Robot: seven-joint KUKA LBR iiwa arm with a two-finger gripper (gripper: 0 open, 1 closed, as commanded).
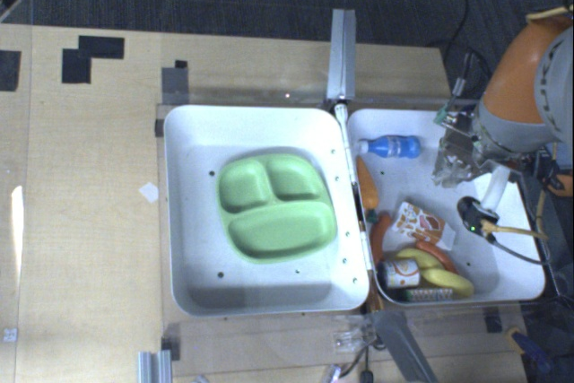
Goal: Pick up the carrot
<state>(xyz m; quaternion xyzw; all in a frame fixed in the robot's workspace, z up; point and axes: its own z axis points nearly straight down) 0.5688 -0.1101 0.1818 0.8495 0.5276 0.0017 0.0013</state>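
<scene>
Carrot [366, 184] half-hidden against bin wall [348, 159]

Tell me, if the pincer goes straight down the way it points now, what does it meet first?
Most likely the bare floor of the right bin. The pincer hangs below the blue bottle, well apart from the carrot at the left wall. Depth is unclear.

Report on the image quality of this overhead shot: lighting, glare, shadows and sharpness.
Camera view: even, soft lighting; the left bin shows a faint shadow along its lower floor beside the green divided plate; the tool looks blurred; the carrot along the right bin's left wall is soft-edged; a pale glare streak marks the bench at left.
</scene>
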